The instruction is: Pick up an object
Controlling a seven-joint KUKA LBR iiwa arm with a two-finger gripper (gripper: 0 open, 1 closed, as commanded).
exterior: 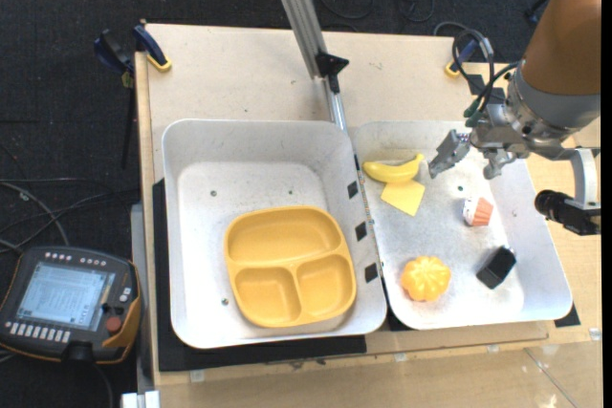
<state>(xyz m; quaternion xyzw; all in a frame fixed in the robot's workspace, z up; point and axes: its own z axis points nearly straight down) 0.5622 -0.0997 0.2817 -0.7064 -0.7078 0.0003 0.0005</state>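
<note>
Gripper (470, 157) seen spread wide, nothing held, above right bin (535, 234). Banana (393, 170) touches cheese wedge (404, 198); both could be nudged, grasp missed.

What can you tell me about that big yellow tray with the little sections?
The yellow tray looks like smooth plastic with rounded corners. It has three sections: one long one along the far side and two smaller ones side by side at the near side. Nothing sits in them. It lies flat, turned a little, on the floor of the left bin, toward the near side.
</note>
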